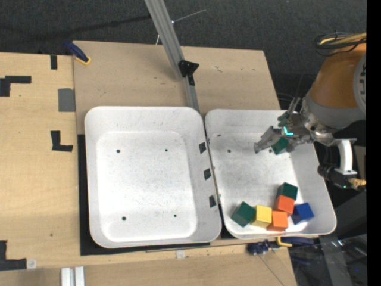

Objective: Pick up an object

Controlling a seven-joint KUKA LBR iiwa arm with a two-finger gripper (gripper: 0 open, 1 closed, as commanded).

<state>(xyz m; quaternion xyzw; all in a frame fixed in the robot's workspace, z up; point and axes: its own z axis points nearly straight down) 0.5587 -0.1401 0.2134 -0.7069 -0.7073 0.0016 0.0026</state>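
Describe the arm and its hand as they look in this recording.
The arm enters from the right with a broad orange band over grey, rounded casing. Yellow and dark cables loop above it. The hand is small, dark grey metal with a teal-green glow at its base. A white bracket-like part sits below the wrist.

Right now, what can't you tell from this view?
- Tool: small and blurred; grip on the green block beside it is unclear.
- Arm: cut off by the right edge.
- Block pile: blocks overlap, so the count is uncertain.
- Blue clip: partly hidden under the right bin rim.
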